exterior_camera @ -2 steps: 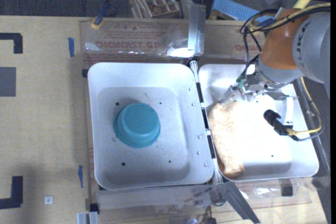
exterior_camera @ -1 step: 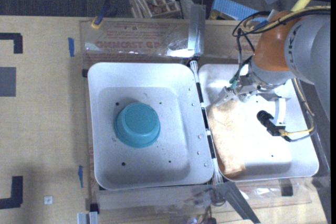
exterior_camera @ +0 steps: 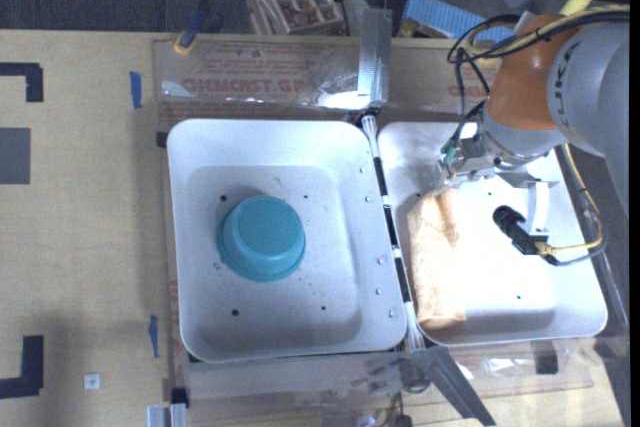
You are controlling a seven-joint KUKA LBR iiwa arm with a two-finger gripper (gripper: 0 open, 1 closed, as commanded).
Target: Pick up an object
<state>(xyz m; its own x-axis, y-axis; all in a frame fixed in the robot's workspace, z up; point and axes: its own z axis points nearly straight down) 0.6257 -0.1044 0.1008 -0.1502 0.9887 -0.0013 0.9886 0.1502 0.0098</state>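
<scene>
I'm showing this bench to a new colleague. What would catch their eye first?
Probably the teal bowl, upside down in the middle of the left bin. Next, the grey and orange arm reaching in from the right over the right bin, above a tan sponge-like block lying along that bin's left wall.

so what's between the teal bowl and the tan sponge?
In the camera view, bare floor of the left bin, then the two bins' adjoining rims. The teal bowl sits left of those, the tan sponge just right.

Arm (exterior_camera: 560, 75) bent low (tool (exterior_camera: 452, 163) down).
</scene>
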